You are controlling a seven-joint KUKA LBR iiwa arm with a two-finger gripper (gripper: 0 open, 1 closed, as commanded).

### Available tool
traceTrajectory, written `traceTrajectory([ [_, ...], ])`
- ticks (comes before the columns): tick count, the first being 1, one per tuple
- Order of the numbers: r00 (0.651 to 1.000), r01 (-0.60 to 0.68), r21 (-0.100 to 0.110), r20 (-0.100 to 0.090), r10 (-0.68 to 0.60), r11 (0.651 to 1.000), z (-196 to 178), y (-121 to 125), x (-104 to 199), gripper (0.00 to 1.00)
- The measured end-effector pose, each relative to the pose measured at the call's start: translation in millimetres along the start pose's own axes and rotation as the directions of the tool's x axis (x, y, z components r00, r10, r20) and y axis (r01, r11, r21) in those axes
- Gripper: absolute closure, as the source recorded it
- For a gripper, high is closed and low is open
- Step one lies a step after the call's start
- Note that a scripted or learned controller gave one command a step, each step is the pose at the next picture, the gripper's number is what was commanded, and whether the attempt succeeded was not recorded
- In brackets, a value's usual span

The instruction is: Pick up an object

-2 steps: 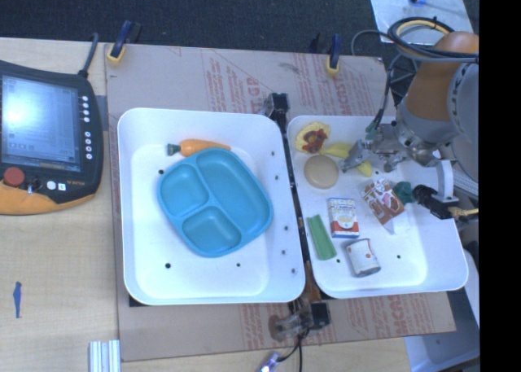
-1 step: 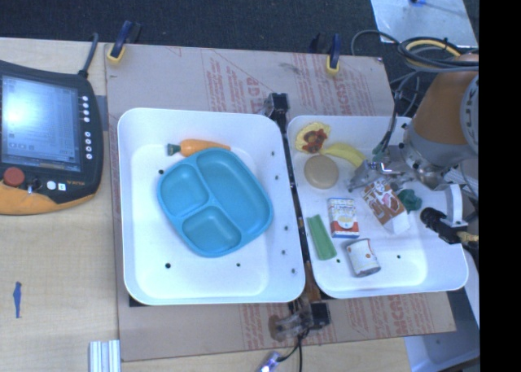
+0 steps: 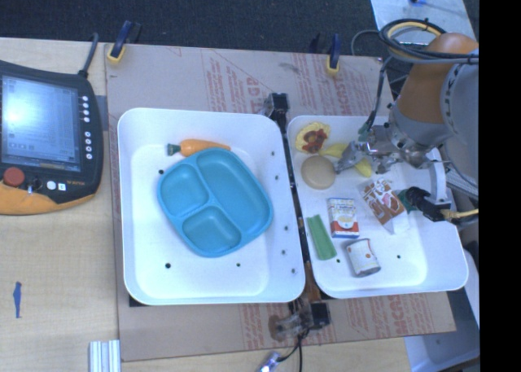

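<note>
Left of the pincer (image 3: 356, 160), the far bin (image 3: 130, 199) holds a blue divided plate (image 3: 213, 201) with a carrot (image 3: 199, 147) at its upper edge; closer in lie a green bar (image 3: 320, 237), a round tan disc (image 3: 318, 172) and a small carton (image 3: 343, 217). Directly beside the pincer sits a yellow piece (image 3: 336, 150), probably soft plastic, light and slippery, best taken across its narrow middle. Whether the pincer is clenched or released, I cannot tell.

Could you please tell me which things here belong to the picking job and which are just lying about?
Job: gripper; right bin items: yellow piece, tan disc, green bar, small carton.
Lying about: blue tray, carrot, control pendant.
</note>
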State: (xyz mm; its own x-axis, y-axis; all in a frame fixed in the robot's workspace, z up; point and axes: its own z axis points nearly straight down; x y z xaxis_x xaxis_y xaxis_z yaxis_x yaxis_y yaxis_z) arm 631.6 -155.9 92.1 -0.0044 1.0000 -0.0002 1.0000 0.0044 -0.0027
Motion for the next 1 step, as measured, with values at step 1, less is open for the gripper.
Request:
traceTrajectory([
  [1,1.000,0.001,0.003,0.001,-0.001,1.000,0.7,-36.0,-11.4,0.00],
])
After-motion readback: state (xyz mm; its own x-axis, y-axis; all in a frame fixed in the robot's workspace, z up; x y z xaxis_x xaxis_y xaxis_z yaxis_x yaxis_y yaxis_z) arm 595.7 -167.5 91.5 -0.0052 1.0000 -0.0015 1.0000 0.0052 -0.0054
